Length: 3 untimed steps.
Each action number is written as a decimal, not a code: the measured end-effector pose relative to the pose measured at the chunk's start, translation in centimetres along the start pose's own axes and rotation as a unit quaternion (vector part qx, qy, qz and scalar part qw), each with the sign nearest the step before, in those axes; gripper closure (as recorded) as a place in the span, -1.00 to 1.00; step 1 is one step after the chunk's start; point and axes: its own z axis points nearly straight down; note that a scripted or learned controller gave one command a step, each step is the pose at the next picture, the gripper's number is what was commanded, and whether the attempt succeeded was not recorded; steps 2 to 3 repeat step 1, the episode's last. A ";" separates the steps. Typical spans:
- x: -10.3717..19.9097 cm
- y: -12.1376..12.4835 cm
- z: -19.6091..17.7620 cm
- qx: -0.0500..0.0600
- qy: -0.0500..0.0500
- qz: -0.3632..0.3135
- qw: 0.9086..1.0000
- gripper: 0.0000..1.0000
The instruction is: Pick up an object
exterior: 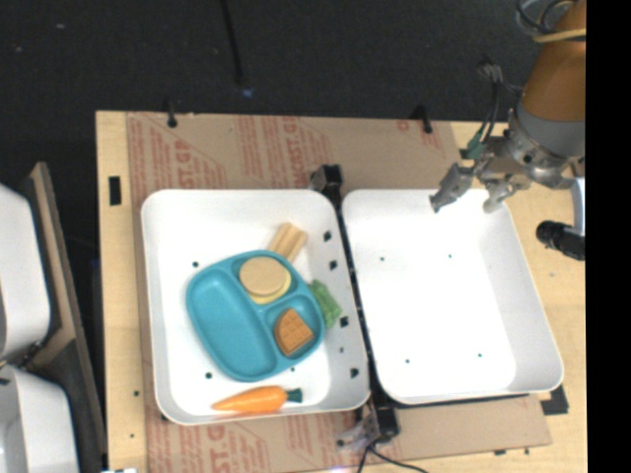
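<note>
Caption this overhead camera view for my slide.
Open gripper above right bin; blue tray and carrot in left bin.

red print on cardboard sheet (237,146) under bins, too blurry to read

Robotics laboratory test cell: a plywood tabletop (227,146) bearing printed cardboard sheeting, two shallow white plastic bins (158,294) clamped on it, a grey-and-orange industrial arm (552,87) beside them.

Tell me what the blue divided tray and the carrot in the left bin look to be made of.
Blue divided tray: probably moulded plastic, given its even turquoise colour, rounded compartment walls and soft sheen. Carrot: looks like a toy, plastic or rubber, with flat uniform orange and a tidy green tip; the view is too coarse to rule out a real one. Left bin: smooth white plastic, apparently.
</note>
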 end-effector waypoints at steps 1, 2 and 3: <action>-1.8 2.7 8.0 0.004 0.001 0.001 1.000 -1.00; -1.8 2.7 8.0 0.004 0.001 0.001 1.000 -1.00; -1.8 2.7 8.0 0.004 0.001 0.001 1.000 -1.00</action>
